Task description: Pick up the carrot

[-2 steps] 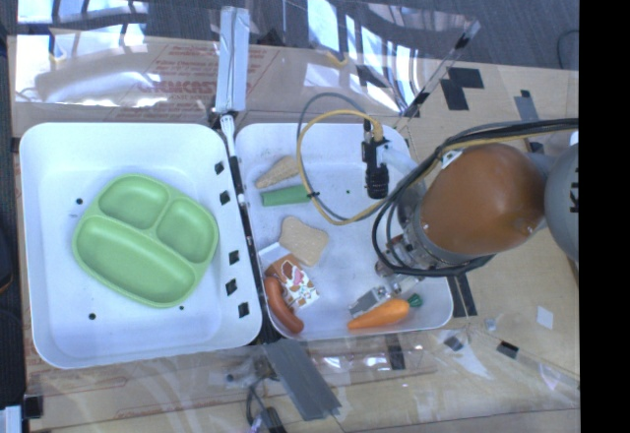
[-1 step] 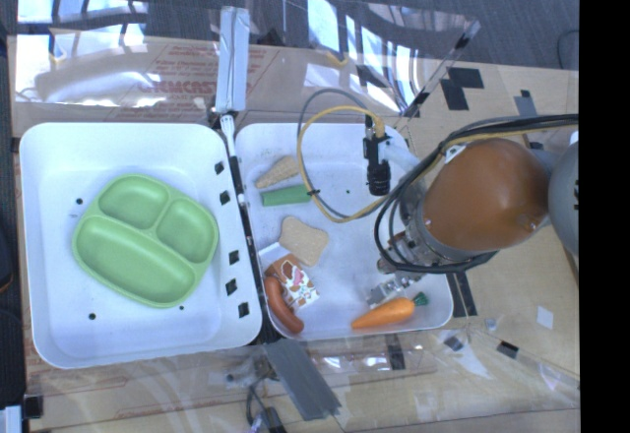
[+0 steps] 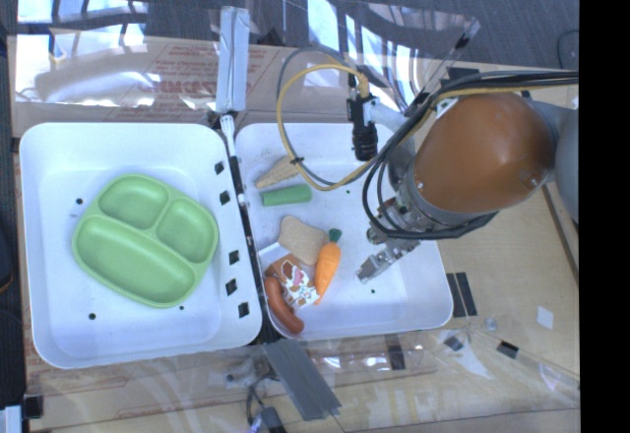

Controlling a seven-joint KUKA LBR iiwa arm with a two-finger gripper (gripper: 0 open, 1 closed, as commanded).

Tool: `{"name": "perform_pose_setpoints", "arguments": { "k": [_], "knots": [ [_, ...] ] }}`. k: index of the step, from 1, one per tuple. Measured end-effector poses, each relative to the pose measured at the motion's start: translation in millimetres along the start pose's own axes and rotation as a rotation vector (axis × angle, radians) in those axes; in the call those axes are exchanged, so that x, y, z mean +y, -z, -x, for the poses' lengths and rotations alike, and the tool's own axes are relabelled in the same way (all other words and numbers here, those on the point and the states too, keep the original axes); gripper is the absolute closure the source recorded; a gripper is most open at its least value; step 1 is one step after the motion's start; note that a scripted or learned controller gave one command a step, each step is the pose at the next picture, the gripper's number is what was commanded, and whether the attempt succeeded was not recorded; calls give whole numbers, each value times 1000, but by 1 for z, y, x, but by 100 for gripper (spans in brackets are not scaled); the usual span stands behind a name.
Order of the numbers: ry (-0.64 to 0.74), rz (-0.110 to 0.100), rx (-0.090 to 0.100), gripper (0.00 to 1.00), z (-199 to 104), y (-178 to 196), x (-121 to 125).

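1. Camera view, status: the carrot (image 3: 327, 266) is lying untouched on the floor of the right bin (image 3: 423, 295); the pick is not yet done, with approach, closing and lift all remaining, by my judgement.
2. Nearest the carrot: a sausage (image 3: 282, 307) and a printed packet (image 3: 296, 284) are sitting just beside its lower end; a bread slice (image 3: 300, 237) is touching its upper side.
3. Gripper (image 3: 378, 264): hovering near the carrot, to its right, apart from it; jaw state cannot be told.
4. Farther: a green stick (image 3: 285, 195) is resting beyond the bread.
5. Farthest: the green plate (image 3: 146, 239) is sitting in the left bin (image 3: 49, 323).
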State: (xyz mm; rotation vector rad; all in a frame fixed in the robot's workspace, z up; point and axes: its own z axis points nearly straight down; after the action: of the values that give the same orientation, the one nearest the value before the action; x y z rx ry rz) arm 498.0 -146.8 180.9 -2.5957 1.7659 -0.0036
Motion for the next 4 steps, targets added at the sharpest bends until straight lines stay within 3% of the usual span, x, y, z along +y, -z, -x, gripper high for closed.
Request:
{"name": "perform_pose_setpoints", "arguments": {
  "k": [1, 2, 3, 4],
  "knots": [
    [221, 0, -3, 100, 80, 49, -37],
    [210, -1, -3, 100, 110, 70, -95],
    [174, 3, -3, 100, 51, 76, -71],
    [234, 11, -10, 100, 5, -16, -73]
  ]
}}
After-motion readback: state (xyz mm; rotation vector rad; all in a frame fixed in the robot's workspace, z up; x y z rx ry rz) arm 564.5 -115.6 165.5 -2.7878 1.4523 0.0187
